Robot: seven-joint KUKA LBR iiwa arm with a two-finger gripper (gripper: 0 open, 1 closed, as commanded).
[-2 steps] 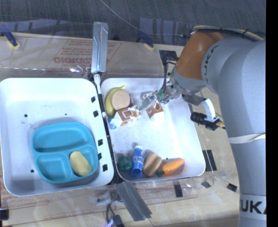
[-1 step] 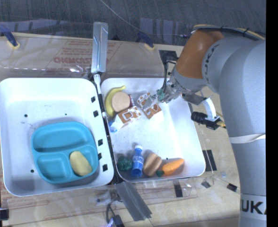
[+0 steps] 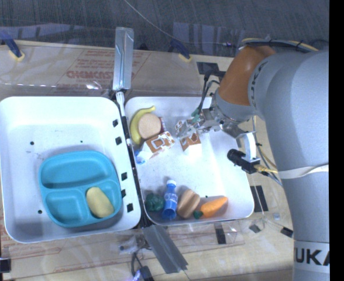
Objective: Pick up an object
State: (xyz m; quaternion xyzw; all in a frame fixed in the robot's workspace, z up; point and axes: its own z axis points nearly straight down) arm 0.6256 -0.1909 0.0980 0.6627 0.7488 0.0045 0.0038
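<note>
**Currently: gripper over right bin, carton closest**

We log the gripper (image 3: 200, 122) low in the right bin (image 3: 233, 189), near its far wall. Whether it is spread or pressed together we cannot tell; nothing visibly held.

- Carton (image 3: 189, 139): just below the jaws, nearly under them, long axis slanted. We judge it the likeliest pick.
- Second carton (image 3: 160, 143): beside the first, further left of the jaws.
- Banana (image 3: 138, 123) and round brown item (image 3: 149, 124): well left.
- Bottle (image 3: 170, 200), carrot (image 3: 213, 205): well apart, along the near wall.
- Left bin (image 3: 14, 157): blue tray (image 3: 64, 171) with a potato (image 3: 100, 202), farthest off.
</note>
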